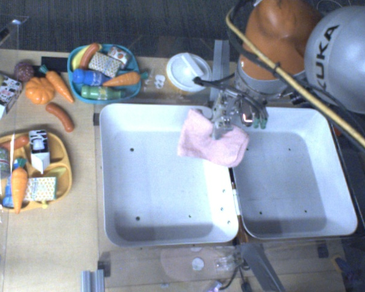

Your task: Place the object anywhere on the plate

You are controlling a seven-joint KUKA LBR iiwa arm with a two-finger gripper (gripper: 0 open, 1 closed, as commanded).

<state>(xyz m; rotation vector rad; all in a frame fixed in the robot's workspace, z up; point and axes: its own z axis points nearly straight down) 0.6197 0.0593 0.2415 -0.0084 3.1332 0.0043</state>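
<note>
Nearest the camera, the front rims of the two white bins meet, the left bin [152, 218] and the right bin [304, 212] lying side by side on the worktop [73, 242]. A pink cloth [210, 142] hangs across the seam between them toward the back, bunched at its top edge just under the gripper [226, 123], which sits low over it; whether the gripper actually pinches the cloth cannot be told from this angle. By my reckoning the cloth is light, limp and not fragile, so it will droop and drag when lifted; a pinch on a raised fold near its upper middle seems best. A white plate [188, 72] rests behind the left bin, close to the cloth.
</note>
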